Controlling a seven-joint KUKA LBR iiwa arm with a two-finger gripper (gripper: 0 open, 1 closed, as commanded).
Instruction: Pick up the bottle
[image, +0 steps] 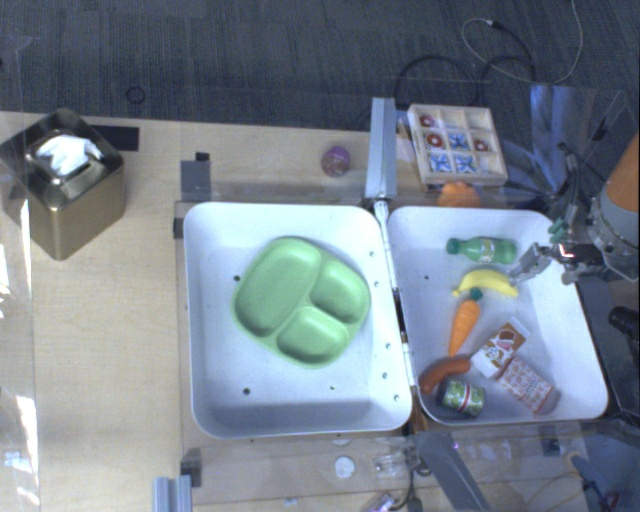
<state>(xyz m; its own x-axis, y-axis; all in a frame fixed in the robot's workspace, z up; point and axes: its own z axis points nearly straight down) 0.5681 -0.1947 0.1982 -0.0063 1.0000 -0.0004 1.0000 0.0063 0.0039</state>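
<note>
The bottle (482, 249) is small and green with a yellow label. It lies on its side near the back of the right bin (575, 330), with its cap pointing left. My gripper (541, 262) hovers at the bin's right side, just right of the bottle and a little apart from it. Nothing shows in its grasp. The arm (620, 215) comes in from the right edge.
A banana (487, 284) lies just in front of the bottle, then a carrot (462, 322), a sausage (443, 372), a can (462, 397), a small carton (499, 351) and a packet (526, 386). The left bin (215, 400) holds a green divided plate (301, 299).
</note>
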